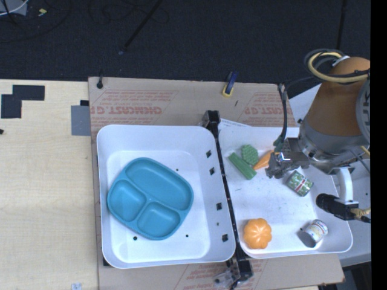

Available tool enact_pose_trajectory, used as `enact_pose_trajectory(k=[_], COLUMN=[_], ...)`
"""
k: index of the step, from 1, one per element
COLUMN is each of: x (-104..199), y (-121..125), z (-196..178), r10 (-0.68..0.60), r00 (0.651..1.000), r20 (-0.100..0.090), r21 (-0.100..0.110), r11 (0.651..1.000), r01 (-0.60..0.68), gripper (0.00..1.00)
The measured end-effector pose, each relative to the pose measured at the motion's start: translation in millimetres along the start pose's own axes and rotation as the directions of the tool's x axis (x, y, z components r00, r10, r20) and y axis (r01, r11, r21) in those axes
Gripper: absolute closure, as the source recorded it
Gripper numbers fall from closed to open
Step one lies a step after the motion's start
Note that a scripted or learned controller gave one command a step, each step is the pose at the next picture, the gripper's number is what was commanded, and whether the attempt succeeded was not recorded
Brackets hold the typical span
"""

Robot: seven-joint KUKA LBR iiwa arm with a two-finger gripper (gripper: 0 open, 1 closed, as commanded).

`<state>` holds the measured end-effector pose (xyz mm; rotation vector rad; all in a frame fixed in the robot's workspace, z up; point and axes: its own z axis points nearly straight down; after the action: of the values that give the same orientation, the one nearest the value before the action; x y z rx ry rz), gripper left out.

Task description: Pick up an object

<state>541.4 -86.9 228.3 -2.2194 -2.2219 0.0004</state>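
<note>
Approach seems the step in hand: the two-finger gripper [277, 164] hangs low in the right white bin [338, 246], whether clenched I cannot tell. At its nine o'clock lies an orange carrot-like piece [263, 160]; next move needs descent and closing.

A divided plate [150, 197] lies in the left bin [115, 139].

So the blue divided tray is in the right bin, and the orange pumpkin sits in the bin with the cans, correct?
Not quite. The camera view shows the blue divided tray in the left bin, not the right one. The orange pumpkin does sit in the right bin with the cans.
</note>
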Motion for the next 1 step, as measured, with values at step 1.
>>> enact_pose_trajectory(k=[1], x=[49.0], y=[-27.1], z=[11.0], r10=[0.0], r00=[1.0], r20=[-0.001], r21=[0.006], r11=[1.0], r01=[0.0], gripper=[1.0])
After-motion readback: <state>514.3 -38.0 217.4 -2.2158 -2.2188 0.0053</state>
